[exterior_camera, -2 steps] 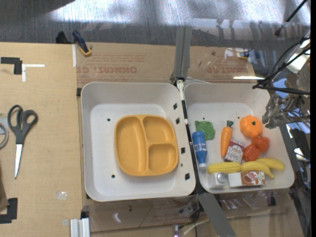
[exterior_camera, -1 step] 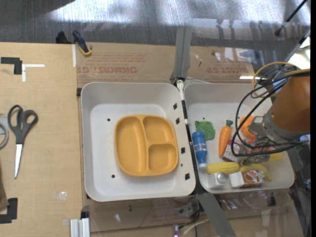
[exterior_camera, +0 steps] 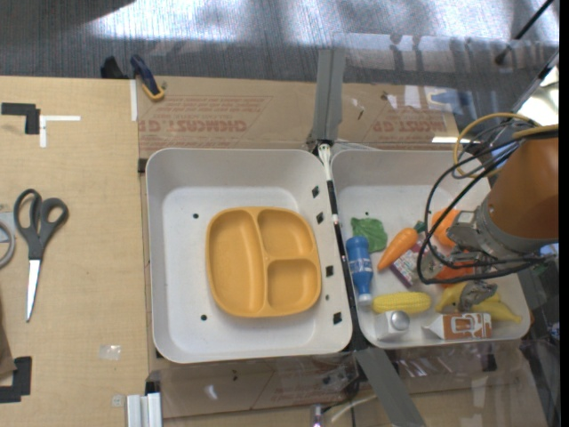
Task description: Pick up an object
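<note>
2 shallow white bins sit side by side on the bench. The left bin (exterior_camera: 169,265) holds a yellow plate (exterior_camera: 264,261) with 3 compartments, lying flat near the middle of the bin floor.

The right bin (exterior_camera: 391,194) holds a loose cluster of small things. A blue bottle (exterior_camera: 359,269) with a white cap lies along the bin's left wall, cap toward the camera. Just beside its top end is a crumpled green leaf (exterior_camera: 371,232). An orange carrot (exterior_camera: 396,248) lies tilted next to the bottle, its tip pointing down-left. Below it a yellow corn cob (exterior_camera: 401,302) lies on its side, and a small grey can (exterior_camera: 396,322) sits just under the cob. A white carton (exterior_camera: 461,326) with an orange label lies flat at the bin's near edge, with a yellow banana (exterior_camera: 498,310) touching it on the right.

The arm (exterior_camera: 530,194), with its broad orange band, hangs over the right half of this bin, trailing black and yellow cables. The gripper (exterior_camera: 469,278) sits low among the toys, above the carton and banana; whether it is open, closed or grasping anything cannot be told from this angle.
</note>
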Controlling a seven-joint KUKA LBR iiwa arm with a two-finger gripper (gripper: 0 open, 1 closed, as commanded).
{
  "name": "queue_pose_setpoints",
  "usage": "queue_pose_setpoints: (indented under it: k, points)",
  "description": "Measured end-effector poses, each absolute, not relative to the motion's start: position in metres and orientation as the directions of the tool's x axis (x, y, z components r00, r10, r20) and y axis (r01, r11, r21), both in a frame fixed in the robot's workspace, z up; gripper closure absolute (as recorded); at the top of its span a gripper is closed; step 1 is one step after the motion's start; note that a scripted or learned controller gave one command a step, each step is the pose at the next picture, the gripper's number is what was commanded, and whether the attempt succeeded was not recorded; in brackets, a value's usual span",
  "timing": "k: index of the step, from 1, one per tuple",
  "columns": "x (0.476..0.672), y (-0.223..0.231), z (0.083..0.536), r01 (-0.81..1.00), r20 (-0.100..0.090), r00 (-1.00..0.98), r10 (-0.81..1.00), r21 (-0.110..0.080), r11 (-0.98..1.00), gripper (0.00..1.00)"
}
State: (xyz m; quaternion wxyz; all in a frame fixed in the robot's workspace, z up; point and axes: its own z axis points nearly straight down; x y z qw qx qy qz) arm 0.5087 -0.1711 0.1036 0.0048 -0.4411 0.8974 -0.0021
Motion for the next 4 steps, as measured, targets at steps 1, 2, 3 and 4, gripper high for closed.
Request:
queue_pose_setpoints:
  k: [1,2,3,4]
  points:
    - [0.506,-0.127,0.101,-0.738,-0.015,-0.674,-0.739,-0.025,0.674,0.00]
    - [0.574,-0.133,0.100,-0.624,-0.014,-0.781,-0.624,-0.012,0.782,0.00]
    - [0.600,-0.134,0.100,-0.581,-0.014,-0.814,-0.581,-0.010,0.814,0.00]
    - [0.603,-0.133,0.113,-0.577,-0.026,-0.816,-0.577,-0.016,0.816,1.00]
